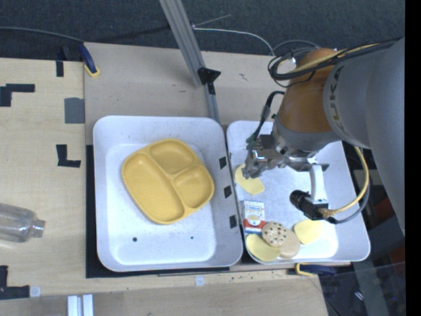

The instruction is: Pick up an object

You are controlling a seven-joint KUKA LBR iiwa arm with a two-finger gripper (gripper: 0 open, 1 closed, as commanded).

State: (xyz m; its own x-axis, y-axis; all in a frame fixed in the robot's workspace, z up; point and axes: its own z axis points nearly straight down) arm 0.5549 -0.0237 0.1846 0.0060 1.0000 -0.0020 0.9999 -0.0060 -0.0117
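Observation:
My gripper (252,169) hangs low over the left side of the right bin (342,242), right above a pale yellow flat piece (250,185) that it touches or nearly touches. Below that piece lies a small white packet with red and blue print (254,216). At the bin's front edge sit a yellow disc (259,249), a tan speckled cookie (275,233) and another pale yellow piece (307,231). A yellow divided plate (168,180) lies in the left bin (112,242).
A clear plastic bottle (18,224) lies on the bench at far left. A grey metal pole (184,28) slants in from the top toward the gap between the bins. A black cable fitting (308,205) with a yellow hose hangs over the right bin.

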